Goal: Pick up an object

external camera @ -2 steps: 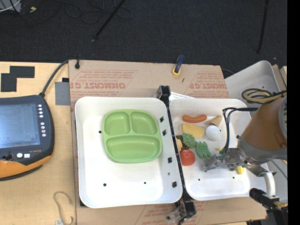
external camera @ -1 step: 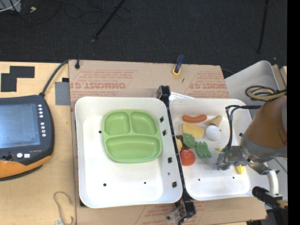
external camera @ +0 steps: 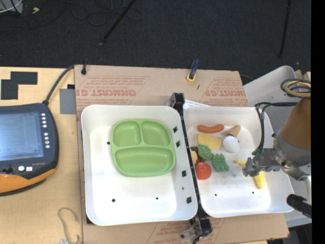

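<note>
Low in the right bin, hand over a yellow banana, grip state unclear

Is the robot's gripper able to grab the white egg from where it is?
Probably yes. The gripper sits low in the right bin, and the white egg lies just up-left of it with open space between them and nothing on top.

Likely a robotics lab, teach pendant on bench, cardboard-backed white bins, floor cables
</note>
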Tool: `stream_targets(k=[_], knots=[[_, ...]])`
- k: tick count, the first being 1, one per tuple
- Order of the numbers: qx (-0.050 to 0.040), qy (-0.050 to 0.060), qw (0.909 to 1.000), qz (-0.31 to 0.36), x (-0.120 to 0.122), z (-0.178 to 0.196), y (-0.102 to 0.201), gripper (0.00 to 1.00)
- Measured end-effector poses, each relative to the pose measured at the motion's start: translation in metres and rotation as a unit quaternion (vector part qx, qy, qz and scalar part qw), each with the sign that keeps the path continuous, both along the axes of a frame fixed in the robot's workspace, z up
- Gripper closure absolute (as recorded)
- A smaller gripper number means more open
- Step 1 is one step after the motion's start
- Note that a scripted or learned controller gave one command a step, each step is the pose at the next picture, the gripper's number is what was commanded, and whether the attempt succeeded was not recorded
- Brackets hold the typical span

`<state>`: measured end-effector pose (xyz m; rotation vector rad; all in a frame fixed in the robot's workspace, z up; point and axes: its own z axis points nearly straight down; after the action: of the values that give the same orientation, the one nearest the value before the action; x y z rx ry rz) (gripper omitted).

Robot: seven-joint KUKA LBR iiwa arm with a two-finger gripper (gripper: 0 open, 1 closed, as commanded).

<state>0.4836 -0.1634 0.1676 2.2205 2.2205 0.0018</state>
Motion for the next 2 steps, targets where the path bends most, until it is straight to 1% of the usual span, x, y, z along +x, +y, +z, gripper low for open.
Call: stream_targets(k=[1,2], knots=[[-0.0002,-0.001,1.0000,0.001,0.0009,0.0622,0.0034,1.00],[0.0006,0.002,1.0000,0.000,0.0006,0.0594,0.0032,1.00]])
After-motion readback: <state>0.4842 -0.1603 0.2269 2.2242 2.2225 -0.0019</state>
